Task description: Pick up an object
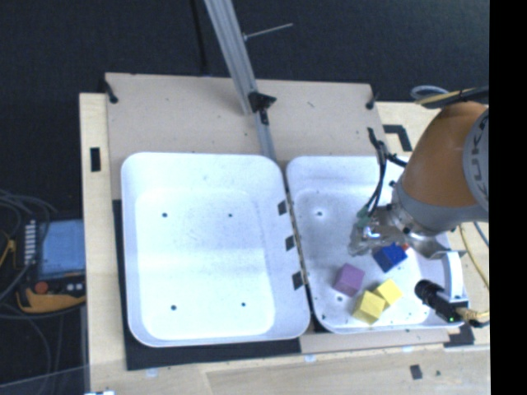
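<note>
Hovering over right bin (328, 189), claw (368, 235) blurred, state unclear; blue block (390, 258) partly hidden.

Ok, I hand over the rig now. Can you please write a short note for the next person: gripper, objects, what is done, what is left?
Gripper: over the right bin, next to the blue block; no hold on anything can be seen.
Objects: blue block, purple cube, rear yellow block and front yellow block, all in the right bin's front half.
Done: nothing visibly lifted.
Left: grasp one object and raise it.
</note>
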You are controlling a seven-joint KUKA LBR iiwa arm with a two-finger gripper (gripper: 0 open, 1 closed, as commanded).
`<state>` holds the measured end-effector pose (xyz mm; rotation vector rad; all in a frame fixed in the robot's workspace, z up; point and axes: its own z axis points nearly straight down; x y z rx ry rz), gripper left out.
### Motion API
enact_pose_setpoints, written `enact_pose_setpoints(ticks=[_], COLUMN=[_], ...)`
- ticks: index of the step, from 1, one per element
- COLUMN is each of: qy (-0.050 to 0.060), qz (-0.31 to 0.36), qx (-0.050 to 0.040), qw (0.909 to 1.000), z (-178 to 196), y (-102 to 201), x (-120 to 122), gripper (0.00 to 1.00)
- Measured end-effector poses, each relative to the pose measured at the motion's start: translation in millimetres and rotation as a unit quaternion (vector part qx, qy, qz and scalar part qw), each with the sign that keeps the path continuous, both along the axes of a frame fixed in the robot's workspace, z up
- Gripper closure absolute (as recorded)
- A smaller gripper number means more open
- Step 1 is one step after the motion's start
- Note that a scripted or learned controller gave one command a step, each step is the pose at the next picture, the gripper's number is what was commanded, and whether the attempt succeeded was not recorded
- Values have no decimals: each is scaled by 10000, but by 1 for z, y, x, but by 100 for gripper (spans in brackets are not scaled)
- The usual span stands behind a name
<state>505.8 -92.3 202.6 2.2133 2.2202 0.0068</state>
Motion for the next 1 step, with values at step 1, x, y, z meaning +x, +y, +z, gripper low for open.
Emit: enact_pose_setpoints(ticks=[1], qy=[4], qz=[0], qx=[-1], qw=[10000], z=[43], y=[-1], x=[1], gripper=[100])
